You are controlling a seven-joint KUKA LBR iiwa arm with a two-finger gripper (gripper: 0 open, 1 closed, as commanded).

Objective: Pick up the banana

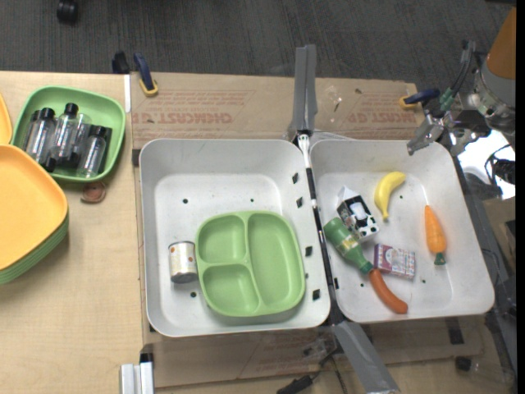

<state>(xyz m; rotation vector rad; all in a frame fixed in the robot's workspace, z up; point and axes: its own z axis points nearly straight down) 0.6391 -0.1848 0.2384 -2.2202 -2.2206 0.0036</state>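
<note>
Two bins: left white bin (156,220) and right white bin (467,294) sit side by side, centre of frame.
Banana: banana (387,192) lies in the upper middle of the right bin, curved, one tip up and right, the other down and left; nothing touching it.
Handling, my guess: likely a light plastic toy, stiff, smooth skin, so it may slip or roll under a pinch. Best hold looks to be across the thick middle of the curve, fingers square to its length, not at the tapered tips.
Neighbours: black-and-white small box (358,214) just beside the lower tip, to the left; green bottle (348,245) below that; carrot (435,232) well apart at right; pink packet (395,261) and orange sausage-shaped toy (387,292) lower down.
Open room: bare bin floor above and right of the banana; a descent from that side seems least crowded.
Edges: back wall of the right bin is near the banana's upper tip; middle divider lies further left.
Gripper: gripper (437,130) hangs at the upper right corner of the right bin, over the rim, apart from the banana; whether spread or pressed together I cannot tell.
Left bin: green divided tray (246,263) and small can (182,261), out of the way.
</note>
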